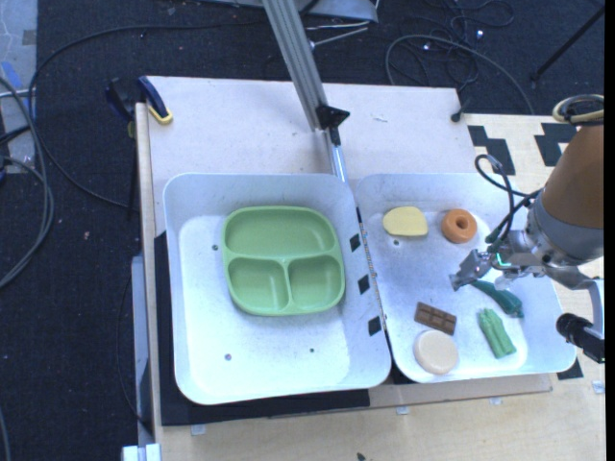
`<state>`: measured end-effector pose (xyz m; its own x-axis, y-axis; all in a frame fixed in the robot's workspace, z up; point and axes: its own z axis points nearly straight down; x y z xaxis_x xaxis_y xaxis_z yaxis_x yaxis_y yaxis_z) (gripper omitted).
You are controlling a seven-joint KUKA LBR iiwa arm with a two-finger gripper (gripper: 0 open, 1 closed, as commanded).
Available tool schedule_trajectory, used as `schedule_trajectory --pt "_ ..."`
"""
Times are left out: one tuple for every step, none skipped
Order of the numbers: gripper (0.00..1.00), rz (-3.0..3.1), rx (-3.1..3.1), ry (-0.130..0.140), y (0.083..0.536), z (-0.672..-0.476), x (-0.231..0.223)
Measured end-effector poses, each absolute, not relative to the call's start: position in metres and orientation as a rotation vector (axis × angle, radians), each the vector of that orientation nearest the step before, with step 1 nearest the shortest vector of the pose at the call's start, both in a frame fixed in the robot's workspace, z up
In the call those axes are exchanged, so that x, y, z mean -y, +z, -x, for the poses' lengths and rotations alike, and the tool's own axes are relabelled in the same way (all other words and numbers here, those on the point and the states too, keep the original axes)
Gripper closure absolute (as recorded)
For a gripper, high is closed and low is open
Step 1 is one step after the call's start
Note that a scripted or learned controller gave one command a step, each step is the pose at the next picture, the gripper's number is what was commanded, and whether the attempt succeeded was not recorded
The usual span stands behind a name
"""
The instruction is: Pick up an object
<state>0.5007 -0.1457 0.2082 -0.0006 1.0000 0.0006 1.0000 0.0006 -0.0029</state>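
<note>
The gripper (478,275) hangs low over the right bin (404,257); whether its fingers are spread or pressed together I cannot tell. A teal piece (505,299) lies just beside them, a green stick (497,334) below. Left sit a brown bar (434,317) and cream disc (436,353). Farther up: doughnut (459,225), yellow lump (405,222).

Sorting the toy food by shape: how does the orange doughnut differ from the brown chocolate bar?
The doughnut is orange, the chocolate bar dark brown. The doughnut is a round ring with a hole; the chocolate bar is a flat rectangle. The doughnut sits at the far side, the chocolate bar nearer. Both lie in the right bin.
</note>
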Motion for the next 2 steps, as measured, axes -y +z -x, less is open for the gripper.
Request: schedule_trajectory --pt "0.00 2.220 2.222 0.001 0.209 -0.501 0.146" --pt "0.00 2.218 2.217 0.005 0.157 -0.494 0.137"
